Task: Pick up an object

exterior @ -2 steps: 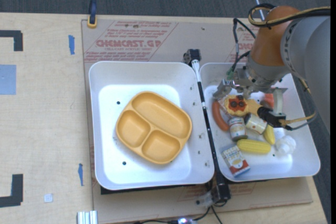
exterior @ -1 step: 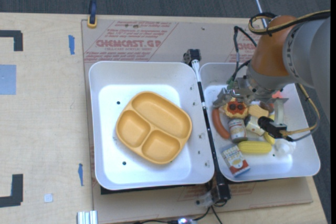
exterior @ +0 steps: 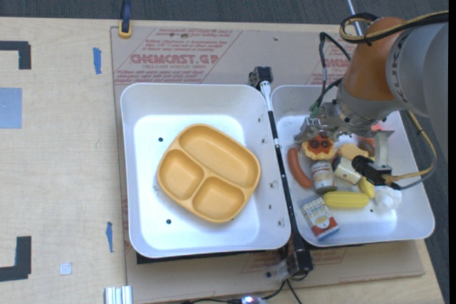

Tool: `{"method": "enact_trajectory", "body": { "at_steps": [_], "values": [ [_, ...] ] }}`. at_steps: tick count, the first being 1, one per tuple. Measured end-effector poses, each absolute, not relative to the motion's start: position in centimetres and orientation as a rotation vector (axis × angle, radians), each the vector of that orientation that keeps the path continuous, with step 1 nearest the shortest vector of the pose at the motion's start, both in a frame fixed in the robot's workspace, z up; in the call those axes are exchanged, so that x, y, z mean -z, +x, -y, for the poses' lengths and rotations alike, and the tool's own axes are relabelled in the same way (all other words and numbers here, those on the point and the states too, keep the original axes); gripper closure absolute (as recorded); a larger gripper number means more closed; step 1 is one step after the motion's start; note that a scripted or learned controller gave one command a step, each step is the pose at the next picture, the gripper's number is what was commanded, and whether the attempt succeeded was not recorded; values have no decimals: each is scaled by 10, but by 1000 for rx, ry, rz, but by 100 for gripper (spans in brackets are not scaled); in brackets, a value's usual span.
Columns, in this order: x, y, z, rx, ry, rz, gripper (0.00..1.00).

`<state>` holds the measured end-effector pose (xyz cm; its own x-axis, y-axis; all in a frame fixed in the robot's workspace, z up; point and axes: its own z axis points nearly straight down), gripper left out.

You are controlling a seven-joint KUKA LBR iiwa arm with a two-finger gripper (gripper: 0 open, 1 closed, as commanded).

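The left bin is holding a yellow three-compartment plate, lying flat. The right bin is carrying toy food: a red sausage, a small can, a carton and a corn cob. The gripper is hanging over that bin's far end, just above a pizza-like piece; its grip I cannot tell.
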<state>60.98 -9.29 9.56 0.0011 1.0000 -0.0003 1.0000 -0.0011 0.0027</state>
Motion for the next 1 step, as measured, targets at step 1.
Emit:
{"method": "enact_trajectory", "body": {
  "at_steps": [1],
  "values": [
    [-186, 564, 60, -3, 2219, -2222, 100]
  ]
}}
